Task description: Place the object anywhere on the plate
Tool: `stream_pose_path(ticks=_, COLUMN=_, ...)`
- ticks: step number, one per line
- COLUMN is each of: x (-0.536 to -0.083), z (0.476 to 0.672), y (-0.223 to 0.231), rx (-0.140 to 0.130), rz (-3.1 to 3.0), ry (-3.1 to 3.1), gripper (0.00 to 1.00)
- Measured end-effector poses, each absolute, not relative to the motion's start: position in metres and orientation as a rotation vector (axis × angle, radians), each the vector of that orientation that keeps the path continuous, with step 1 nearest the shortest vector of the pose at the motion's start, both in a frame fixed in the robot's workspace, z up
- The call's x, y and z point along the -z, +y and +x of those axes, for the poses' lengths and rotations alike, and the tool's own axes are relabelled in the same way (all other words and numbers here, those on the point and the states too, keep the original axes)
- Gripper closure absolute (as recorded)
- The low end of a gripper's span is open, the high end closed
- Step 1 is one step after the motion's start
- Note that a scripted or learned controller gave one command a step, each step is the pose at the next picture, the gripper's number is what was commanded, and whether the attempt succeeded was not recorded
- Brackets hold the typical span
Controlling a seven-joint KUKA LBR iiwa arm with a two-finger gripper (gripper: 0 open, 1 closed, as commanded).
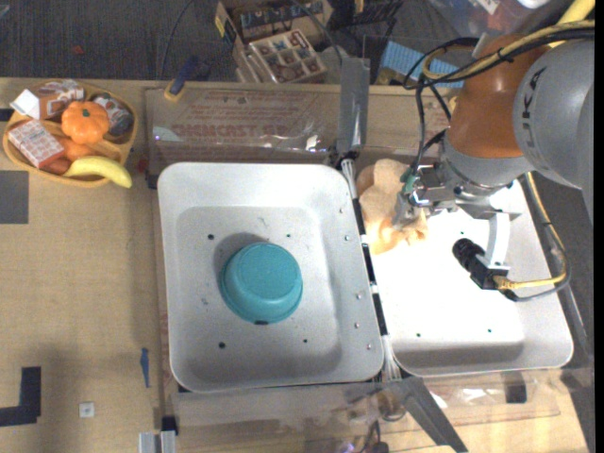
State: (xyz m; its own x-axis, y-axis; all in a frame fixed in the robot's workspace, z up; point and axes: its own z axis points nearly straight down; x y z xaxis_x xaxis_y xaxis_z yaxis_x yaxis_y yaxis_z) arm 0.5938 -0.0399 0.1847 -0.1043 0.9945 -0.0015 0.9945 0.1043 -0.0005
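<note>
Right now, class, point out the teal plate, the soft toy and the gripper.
Teal plate [262,282], camera view, middle of its top, in the left bin.
Soft toy [384,185], camera view, its pale upper part, at the right bin's left edge.
Gripper [411,208], camera view, between its fingertips, over the toy.

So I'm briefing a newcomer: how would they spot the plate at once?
Find the two white bins side by side and take the left bin. The plate sits near its middle: a round teal dish, the sole coloured thing on that white floor.
</note>
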Motion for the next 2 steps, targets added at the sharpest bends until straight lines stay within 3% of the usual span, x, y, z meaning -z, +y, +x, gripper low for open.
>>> stream_pose_path(ticks=1, x=-0.225, z=0.595, y=-0.040, rx=-0.001, rz=2.100, ry=2.333, gripper=1.00)
stream_pose_path(ticks=2, x=-0.227, z=0.592, y=0.003, rx=-0.001, rz=1.595, ry=2.705, gripper=1.00)
